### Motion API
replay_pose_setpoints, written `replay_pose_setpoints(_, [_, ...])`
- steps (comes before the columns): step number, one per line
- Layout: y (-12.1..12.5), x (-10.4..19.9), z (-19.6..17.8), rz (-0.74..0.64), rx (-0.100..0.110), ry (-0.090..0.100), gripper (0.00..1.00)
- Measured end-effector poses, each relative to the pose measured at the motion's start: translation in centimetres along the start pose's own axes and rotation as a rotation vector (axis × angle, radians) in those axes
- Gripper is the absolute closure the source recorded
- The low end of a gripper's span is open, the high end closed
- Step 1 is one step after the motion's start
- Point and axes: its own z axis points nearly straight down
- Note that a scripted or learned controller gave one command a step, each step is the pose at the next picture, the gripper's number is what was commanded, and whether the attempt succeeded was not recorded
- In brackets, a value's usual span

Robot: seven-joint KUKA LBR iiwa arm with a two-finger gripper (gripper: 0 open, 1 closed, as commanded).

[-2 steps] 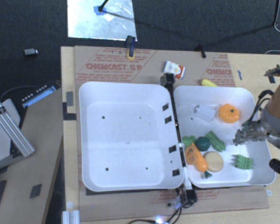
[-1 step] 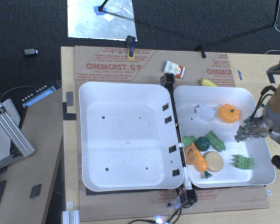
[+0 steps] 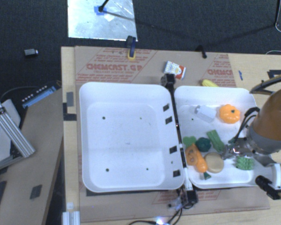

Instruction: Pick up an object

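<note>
Gripper [image 3: 233, 150] sits low in right bin [image 3: 192, 95]; finger state: cannot tell. Candidates cluster near it for easy reach: beige disc [image 3: 214, 163] just left, green piece [image 3: 245, 163] just right.

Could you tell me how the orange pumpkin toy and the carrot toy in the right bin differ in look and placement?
The pumpkin toy is round and squat, while the carrot toy is long and tapered. The pumpkin toy sits apart from the rest toward the far side of the right bin; the carrot toy lies near the divider, crowded among green pieces and a beige round piece. Both are orange with green tops.
</note>
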Motion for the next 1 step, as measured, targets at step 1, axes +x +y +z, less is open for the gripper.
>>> replay_pose_setpoints(1, [2.49, 1.24, -4.86, -0.006, -0.007, -0.002, 1.00])
